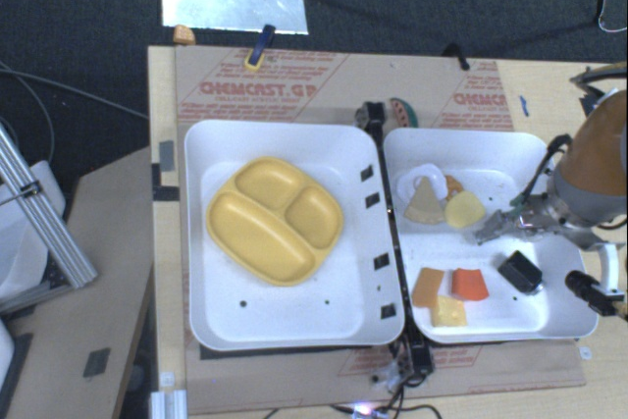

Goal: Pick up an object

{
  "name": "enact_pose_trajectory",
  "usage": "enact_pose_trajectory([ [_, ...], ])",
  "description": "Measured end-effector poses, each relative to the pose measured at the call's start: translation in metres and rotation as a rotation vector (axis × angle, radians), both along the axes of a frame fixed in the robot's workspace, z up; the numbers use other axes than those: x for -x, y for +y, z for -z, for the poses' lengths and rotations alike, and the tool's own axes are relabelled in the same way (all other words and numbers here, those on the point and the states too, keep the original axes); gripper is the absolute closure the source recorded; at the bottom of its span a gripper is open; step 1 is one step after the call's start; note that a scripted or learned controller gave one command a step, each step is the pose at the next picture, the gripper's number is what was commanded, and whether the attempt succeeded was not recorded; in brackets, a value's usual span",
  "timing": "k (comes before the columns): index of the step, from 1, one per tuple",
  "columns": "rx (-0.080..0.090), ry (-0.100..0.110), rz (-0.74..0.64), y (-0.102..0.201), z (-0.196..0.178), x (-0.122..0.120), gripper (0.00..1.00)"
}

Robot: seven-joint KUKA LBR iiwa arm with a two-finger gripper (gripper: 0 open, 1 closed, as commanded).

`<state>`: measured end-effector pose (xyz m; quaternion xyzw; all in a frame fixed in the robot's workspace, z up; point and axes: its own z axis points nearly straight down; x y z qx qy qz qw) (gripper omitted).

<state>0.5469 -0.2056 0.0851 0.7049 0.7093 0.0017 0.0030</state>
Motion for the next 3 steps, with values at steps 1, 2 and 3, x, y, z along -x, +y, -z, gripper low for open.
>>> enact_pose_trajectory([
  [1, 0.002, -0.004, 0.0, -0.001, -0.071, -0.043, 0.0],
  [2, -0.005, 0.015, 0.01, -0.001, 0.005, 0.048, 0.0],
  [3, 0.0, 0.0, 0.0, 0.001, 0.0, -0.009, 0.0],
])
